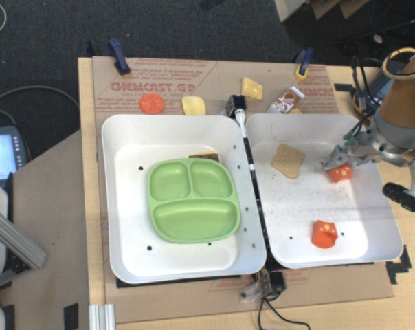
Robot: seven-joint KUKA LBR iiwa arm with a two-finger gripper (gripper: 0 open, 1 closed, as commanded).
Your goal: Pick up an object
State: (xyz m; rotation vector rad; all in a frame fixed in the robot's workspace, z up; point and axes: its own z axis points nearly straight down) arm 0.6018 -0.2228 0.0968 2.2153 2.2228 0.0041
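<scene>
My gripper [339,159] hangs low over the upper right part of the right bin [372,249], below the arm's orange band. A small red block [340,174] lies right at its tip, touching or nearly touching it; I cannot tell whether the block is gripped. To the left, a tan bread slice [288,161] rests flat on the bin floor. An orange-red toy fruit [324,234] sits toward the bin's front, well apart from the gripper.
The left bin [118,184] holds a green divided plate [192,199] with a brown piece [204,157] at its far edge. Behind the bins lie a red disc [152,103], two yellow pieces [193,106] [251,88] and a small packet [285,102]. Blue clamps [118,56] grip the board's back edge.
</scene>
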